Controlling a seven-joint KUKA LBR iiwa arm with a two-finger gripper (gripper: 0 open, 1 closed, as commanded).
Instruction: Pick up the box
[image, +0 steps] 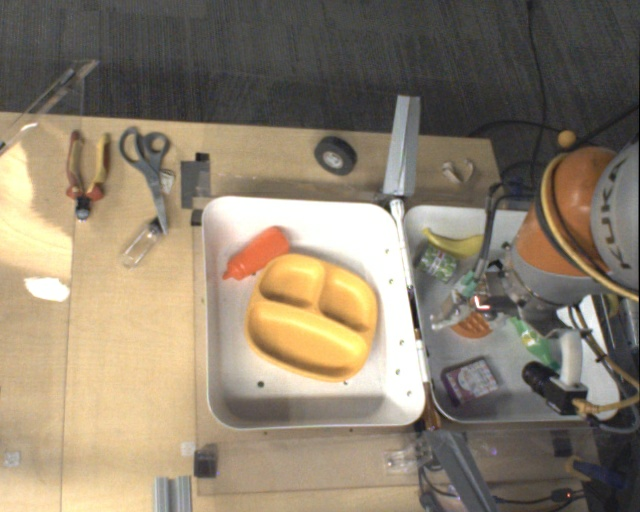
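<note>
- Two shallow white bins stand side by side in the camera view. The left bin (300, 400) is largely taken up by a glossy yellow divided plate (312, 315), with a smooth orange-red piece (256, 253) laid at its upper-left edge.
- The box (470, 379), small, purple and flat-faced with a pale label, is found in the right bin (505, 405), near the lower-left corner and apart from the other things.
- The gripper (472, 300) is held over the middle of the right bin, above a clutter made up of an orange item (470, 325) and a crumpled green-and-white wrapper (437, 263). The box lies just below it in the picture, near but not touched.
- Whether the gripper is released or clenched cannot be told, since it is blurred against the clutter beneath. Nothing is seen to be held.
- A curved, matte yellow banana (452, 242) is laid along the bin's top wall, and what is possibly a green bottle (535, 340) lies further right.
- The step in hand is judged to be the approach. The gripper should be shifted toward the lower-left corner, centred over the box and turned so that two opposite flat sides are squeezed.
- The nearby bin wall should be allowed for and the descent kept straight, as rigid faces may slip if pinched at a corner.
</note>
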